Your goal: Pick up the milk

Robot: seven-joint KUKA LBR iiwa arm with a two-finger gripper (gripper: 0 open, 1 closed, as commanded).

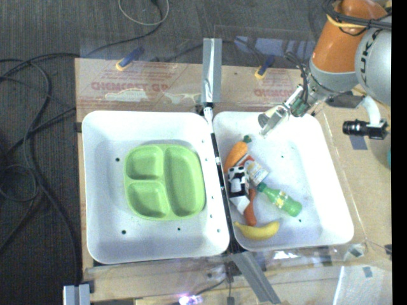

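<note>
Right, the arm (356, 40) reaches in from the right, orange band showing, and its gripper (272, 119) hangs over the far edge of the right bin (318, 170), tipped down toward the left. Whether that claw is spread or pinched, I cannot tell from this angle; nothing shows between its tips.

Below it, the goods are bunched against the left wall of that bin. The milk (238, 178), a small carton with black-and-white patches, lies tight against the divider between the two bins, about midway from far to near. It is crowded. An orange carrot (236, 154) with a green top lies just beyond it, toward the far side, touching or all but touching it. A small printed packet (257, 169) sits just to its right. A green bottle (280, 199) lies on its side, slanting toward the near right, neck pointing back at the pile. A reddish-orange piece (250, 212) runs from under the bottle toward the near side, and a yellow banana (257, 230) curves along the near wall, well apart from the gripper.

So the carton is hemmed in: wall on the left, carrot beyond, packet and bottle on the right.

Over in the left bin (102, 189), a green divided tray (165, 181) lies in the middle, alone.
</note>
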